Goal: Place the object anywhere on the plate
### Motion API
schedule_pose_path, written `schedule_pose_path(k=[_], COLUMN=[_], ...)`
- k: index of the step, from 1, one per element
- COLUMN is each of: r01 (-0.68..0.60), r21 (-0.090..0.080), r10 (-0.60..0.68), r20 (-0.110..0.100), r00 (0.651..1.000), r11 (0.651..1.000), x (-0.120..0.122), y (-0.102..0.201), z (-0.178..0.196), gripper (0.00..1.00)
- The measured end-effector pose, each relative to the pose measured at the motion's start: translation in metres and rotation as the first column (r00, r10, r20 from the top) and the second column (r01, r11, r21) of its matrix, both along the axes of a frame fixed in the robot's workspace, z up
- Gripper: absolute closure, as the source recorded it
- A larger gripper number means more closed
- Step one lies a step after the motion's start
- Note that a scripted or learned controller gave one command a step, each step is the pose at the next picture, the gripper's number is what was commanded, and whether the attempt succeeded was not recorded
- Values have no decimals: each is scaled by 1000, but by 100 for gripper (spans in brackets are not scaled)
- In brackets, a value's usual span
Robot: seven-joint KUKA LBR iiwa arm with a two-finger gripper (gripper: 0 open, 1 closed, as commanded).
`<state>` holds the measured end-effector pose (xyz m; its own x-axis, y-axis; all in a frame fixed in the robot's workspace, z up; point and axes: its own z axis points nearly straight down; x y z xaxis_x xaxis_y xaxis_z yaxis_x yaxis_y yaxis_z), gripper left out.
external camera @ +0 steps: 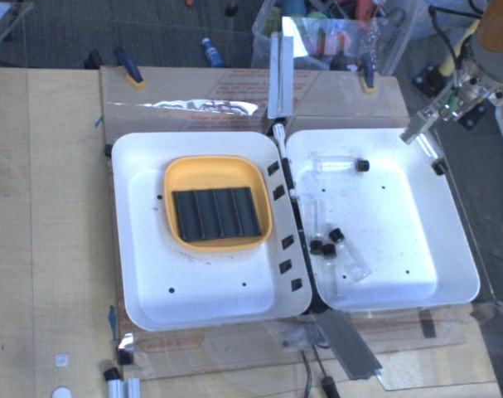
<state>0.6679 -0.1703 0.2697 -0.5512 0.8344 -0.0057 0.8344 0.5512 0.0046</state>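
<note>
- The yellow plate (218, 175) sits in the left bin (143, 288), left of the frame's centre, with a dark ribbed rectangular object (216, 214) lying flat on it, covering most of its floor.
- The gripper (420, 131) hangs at the upper right of the frame, over the far right corner of the right bin (437, 264), well apart from the plate and the dark object.
- Whether it is spread or pressed together cannot be told; nothing is seen in it.
- Clear plastic vials with black caps (327, 243) lie scattered in the right bin.
- No writing is legible.
</note>
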Motion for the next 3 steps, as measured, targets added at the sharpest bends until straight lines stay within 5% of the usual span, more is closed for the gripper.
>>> schedule_pose_path(k=[1,2,3], r01=[-162,-419,-643], r21=[-2,-4,-1], r10=[162,419,643], r20=[1,1,-3], r00=[987,908,766], r11=[987,908,766], x=[-1,-19,-61], y=[-54,-52,-53], z=[86,167,167], gripper=[100,100,100])
